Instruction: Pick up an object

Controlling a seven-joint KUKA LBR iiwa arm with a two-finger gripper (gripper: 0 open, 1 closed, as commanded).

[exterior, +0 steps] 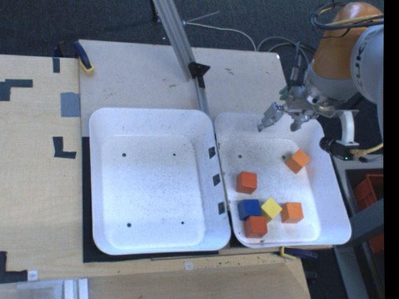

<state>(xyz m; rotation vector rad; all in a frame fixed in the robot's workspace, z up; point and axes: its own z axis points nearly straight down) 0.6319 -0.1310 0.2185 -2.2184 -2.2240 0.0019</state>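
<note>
Camera view: gripper [279, 118] spread wide, nothing between fingers, poised over right bin [336, 220] far edge; orange cube [297, 161] nearest, likely target.

Setting: robotics laboratory. Evidence: grey-and-orange industrial arm [349, 48] at the desk's right edge; two shallow white bins [100, 185] side by side on a pale desk [137, 73]; aluminium mounting rail [177, 33] rising from the far edge; loose cables [249, 39]; tape markers [68, 103] along the left.

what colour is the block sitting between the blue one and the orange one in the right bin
Yellow. The small block shows clearly in the camera view, touching the blue block in the right bin.
</note>
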